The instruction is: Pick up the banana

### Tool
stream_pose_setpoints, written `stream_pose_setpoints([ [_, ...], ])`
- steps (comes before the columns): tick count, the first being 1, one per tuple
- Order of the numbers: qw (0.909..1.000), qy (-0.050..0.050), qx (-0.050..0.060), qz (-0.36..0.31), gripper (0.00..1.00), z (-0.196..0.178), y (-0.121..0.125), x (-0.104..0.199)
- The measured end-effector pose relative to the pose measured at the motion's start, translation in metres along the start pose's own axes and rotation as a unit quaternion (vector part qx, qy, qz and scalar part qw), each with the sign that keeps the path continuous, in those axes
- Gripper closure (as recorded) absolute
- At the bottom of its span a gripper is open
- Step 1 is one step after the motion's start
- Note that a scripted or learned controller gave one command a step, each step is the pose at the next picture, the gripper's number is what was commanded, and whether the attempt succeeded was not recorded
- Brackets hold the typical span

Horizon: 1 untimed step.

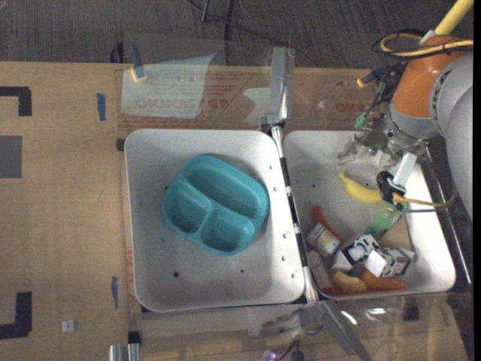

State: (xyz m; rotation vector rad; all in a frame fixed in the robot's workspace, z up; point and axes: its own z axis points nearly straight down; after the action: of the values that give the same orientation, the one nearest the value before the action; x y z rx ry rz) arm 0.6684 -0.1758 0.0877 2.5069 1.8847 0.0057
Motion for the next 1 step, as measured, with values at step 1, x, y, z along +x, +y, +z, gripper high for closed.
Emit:
stream_pose_setpoints([
  [1, 0.9978, 0.001, -0.001, -0.067, 0.0, -0.0023, -0.057, 0.0014],
])
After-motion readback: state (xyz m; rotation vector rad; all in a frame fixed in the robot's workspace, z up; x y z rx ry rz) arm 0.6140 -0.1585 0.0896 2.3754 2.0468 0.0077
